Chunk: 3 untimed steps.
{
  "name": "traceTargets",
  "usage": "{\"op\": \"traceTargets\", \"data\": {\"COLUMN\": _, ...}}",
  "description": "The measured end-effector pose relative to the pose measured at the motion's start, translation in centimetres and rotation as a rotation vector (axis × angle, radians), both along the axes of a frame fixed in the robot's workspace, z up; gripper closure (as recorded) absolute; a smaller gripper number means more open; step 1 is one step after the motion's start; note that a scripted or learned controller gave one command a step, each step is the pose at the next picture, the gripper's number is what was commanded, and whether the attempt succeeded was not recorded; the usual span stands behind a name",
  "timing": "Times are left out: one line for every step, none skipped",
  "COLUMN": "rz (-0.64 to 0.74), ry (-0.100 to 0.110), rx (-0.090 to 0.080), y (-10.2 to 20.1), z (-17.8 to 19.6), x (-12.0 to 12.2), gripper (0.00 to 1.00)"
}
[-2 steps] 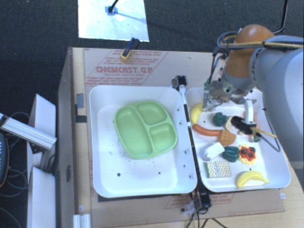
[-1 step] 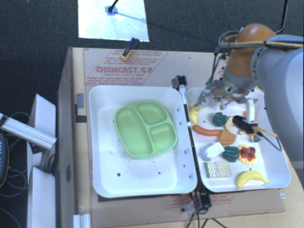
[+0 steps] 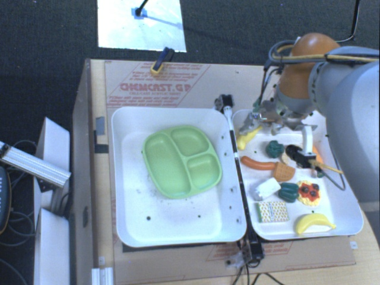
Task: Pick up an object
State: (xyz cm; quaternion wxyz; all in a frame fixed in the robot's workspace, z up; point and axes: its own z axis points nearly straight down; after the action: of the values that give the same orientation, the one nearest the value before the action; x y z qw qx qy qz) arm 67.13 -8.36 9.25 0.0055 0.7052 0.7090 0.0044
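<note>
Yellow toy piece (image 3: 246,139) at far-left corner of right bin (image 3: 350,218), directly under and just near-left of gripper (image 3: 259,121).

Long axis slanting from near-left to far-right, toward gripper. Cannot tell how far gripper stands open, nor whether anything is in it. Orange sausage (image 3: 257,163) just nearer; dark green toy (image 3: 274,149) to the right. Green divided plate (image 3: 182,161) apart in left bin (image 3: 136,218).
</note>
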Motion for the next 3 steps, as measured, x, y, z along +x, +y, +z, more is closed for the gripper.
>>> {"op": "traceTargets", "data": {"rz": 0.002, "ry": -0.005, "rx": 0.001, "y": 0.1, "z": 1.2, "x": 0.2, "gripper": 1.0}}
{"op": "traceTargets", "data": {"rz": 0.002, "ry": -0.004, "rx": 0.001, "y": 0.1, "z": 1.1, "x": 0.1, "gripper": 0.0}}
{"op": "traceTargets", "data": {"rz": -0.004, "ry": 0.012, "rx": 0.0, "y": -5.4, "z": -0.8, "x": -0.3, "gripper": 0.0}}
